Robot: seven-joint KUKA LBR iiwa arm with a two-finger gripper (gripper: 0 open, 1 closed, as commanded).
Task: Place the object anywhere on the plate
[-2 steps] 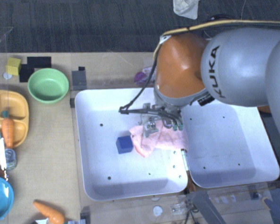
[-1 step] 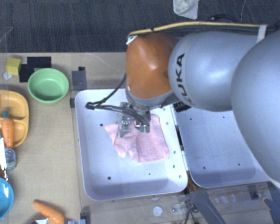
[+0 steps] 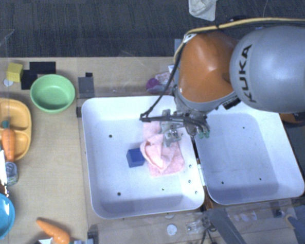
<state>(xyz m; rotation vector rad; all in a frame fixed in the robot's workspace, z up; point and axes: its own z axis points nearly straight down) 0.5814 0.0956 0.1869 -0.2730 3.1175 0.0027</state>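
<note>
The big grey arm [image 3: 273,67] with its orange band comes in from the right and hangs over the seam between the two shallow white bins. Its tool [image 3: 170,135] sits low over the left bin [image 3: 111,199], right above the far edge of a crumpled pink cloth [image 3: 162,155] that lies near the middle of that bin, toward its right wall. Whether the tool is apart or together I cannot tell from here; the metal parts blur into the cloth below them. Just left of the cloth, touching or nearly touching it, lies a small dark blue block [image 3: 135,157]. The right bin [image 3: 249,180] sits alongside.

On the wooden bench [image 3: 54,202] to the left there is a light green bowl [image 3: 52,93] at the far side, a yellow divided tray [image 3: 13,122] nearer the left edge with an orange toy carrot [image 3: 8,144] lying in it, and the rim of a blue plate [image 3: 2,215] at the near left. A second orange carrot [image 3: 54,231] lies on the bench near the front edge. A yellow block [image 3: 15,71] sits at the far left corner. Beyond the bench a whitish rag [image 3: 203,1] lies on the dark floor.
</note>
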